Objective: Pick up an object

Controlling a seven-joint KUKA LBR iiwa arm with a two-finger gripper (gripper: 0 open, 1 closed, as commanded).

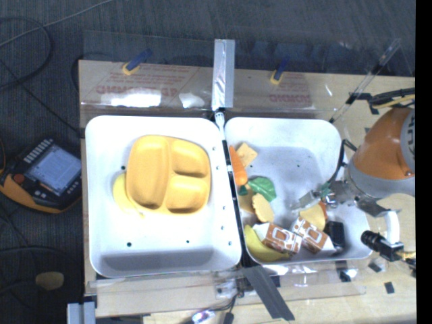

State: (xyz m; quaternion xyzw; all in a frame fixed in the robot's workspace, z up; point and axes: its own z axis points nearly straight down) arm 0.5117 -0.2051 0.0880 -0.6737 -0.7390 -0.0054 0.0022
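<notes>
The right bin [290, 128] holds a heap of toy food along its left and front sides. There is an orange carrot [238, 170], a pale yellow wedge [246, 155], a green leafy piece [263, 187], a tan slice [262, 208], a banana [259, 248], two brown-and-white patterned blocks [281, 238] and a black piece [335, 235]. My gripper [321, 197] hangs low inside the right half of this bin, just above a yellow piece [314, 216]. I see nothing held in it.
A yellow divided tray [167, 174] lies in the left bin [108, 248]. The arm's orange band [385, 150] rises over the right bin's right wall. A metal strip [223, 73] stands behind the bins, and a handheld device [44, 174] lies off the bench at the left.
</notes>
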